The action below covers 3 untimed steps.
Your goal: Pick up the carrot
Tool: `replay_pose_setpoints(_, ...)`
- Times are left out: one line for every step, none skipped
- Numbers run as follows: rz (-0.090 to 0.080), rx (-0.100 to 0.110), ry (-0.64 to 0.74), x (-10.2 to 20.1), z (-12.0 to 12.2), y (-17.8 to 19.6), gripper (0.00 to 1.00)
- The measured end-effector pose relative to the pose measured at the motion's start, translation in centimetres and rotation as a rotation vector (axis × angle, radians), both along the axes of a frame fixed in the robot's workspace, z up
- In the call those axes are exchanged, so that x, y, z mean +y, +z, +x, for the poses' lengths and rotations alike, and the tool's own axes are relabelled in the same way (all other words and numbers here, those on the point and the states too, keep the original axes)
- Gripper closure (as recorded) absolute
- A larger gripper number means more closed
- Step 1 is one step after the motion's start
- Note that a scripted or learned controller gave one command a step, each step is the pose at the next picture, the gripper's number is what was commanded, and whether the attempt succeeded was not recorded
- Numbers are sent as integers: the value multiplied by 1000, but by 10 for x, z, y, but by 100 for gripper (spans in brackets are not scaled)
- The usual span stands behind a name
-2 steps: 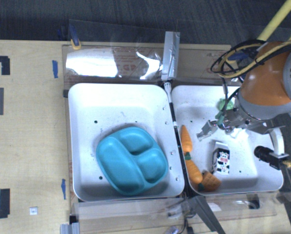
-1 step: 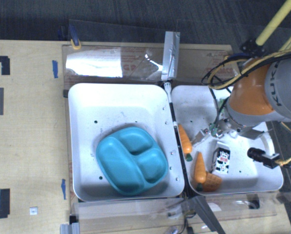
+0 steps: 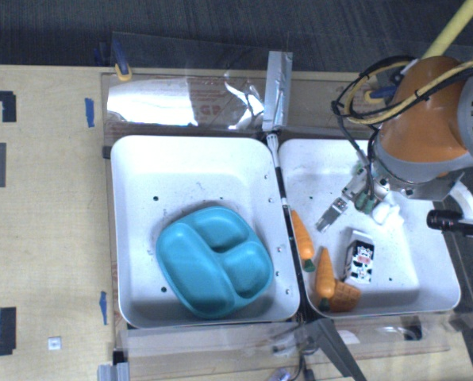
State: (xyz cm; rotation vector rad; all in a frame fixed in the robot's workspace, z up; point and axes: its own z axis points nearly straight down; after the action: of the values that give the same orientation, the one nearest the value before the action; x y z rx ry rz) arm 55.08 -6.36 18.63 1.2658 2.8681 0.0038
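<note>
Carrot (image 3: 301,236) lies just left and below the gripper (image 3: 330,215), long axis running along the right bin (image 3: 427,288) left wall. Jaws state: cannot tell.

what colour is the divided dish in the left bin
Light blue; the divided dish shows clearly in the camera view.

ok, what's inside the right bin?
Right bin holds two carrots, a brownish piece, a small black-and-white item and the gripper. The arm covers its far corner.

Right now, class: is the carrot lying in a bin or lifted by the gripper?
Lying in the right bin, along its left wall; the carrot lies apart from the gripper.
</note>
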Motion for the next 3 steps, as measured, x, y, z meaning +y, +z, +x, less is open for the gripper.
replay_pose_setpoints(-4,-22,-132,-44,-56,-82,0)
replay_pose_setpoints(-22,-49,298,-41,-54,-82,0)
replay_pose_setpoints(-16,-40,182,-36,-44,-86,0)
